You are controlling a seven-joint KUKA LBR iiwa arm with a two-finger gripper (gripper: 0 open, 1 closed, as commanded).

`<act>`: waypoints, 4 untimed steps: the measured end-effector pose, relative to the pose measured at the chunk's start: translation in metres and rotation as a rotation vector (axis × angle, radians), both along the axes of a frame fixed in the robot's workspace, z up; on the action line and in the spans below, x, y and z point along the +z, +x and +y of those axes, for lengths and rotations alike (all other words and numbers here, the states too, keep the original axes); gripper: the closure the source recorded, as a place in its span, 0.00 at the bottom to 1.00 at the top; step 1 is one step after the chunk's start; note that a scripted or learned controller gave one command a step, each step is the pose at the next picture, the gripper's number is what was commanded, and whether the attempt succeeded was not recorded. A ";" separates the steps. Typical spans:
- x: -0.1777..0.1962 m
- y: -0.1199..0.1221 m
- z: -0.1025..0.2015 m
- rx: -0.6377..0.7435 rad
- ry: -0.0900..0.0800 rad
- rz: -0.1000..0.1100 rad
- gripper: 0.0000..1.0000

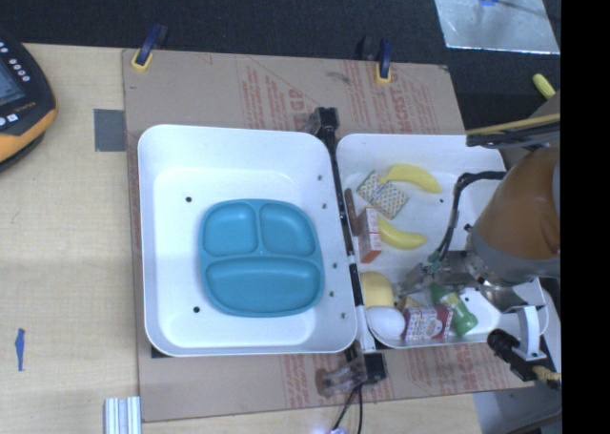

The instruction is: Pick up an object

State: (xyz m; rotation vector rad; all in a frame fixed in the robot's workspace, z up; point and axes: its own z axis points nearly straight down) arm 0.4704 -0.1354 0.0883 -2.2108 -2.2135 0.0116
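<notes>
Gripper [431, 281] low over right bin [448, 148] near front edge, above carton [426, 324] and green item [461, 316] (fingers' state unclear). Blue plate [260, 257] centred in left bin [164, 260].

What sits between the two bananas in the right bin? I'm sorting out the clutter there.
In the camera view, a checkered packet lies between the upper banana and the lower banana.

Bench [67, 232] carries a cardboard sheet [286, 89] — two white bins [157, 232] on it. Left of the sheet — orange-black pendant [19, 98].
</notes>
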 end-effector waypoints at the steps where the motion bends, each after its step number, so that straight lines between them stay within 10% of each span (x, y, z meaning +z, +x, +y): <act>1: 0.015 0.007 -0.001 0.006 -0.006 -0.017 1.00; 2: 0.109 0.015 -0.001 0.004 -0.006 -0.021 1.00; 4: 0.129 0.070 0.080 0.008 -0.004 -0.014 1.00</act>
